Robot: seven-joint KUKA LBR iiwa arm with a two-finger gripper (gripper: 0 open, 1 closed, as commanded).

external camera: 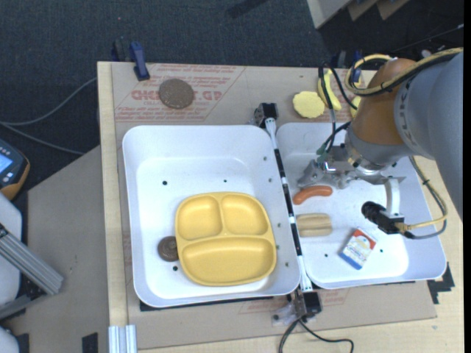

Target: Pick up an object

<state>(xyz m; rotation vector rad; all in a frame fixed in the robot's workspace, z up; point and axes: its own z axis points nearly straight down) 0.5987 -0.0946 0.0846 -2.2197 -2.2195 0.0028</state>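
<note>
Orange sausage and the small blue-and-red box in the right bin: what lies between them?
In the camera view, a tan bun lies between the sausage and the box.

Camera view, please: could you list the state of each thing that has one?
Gripper: low in the right bin, just above the sausage.
Sausage: lying flat, not held.
Bun: lying flat.
Small carton: lying flat.
Yellow tray: upright, in the left bin.

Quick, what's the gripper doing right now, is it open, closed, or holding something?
Gripper: cannot be told; it sits low in the right bin, just above the orange sausage.
</note>
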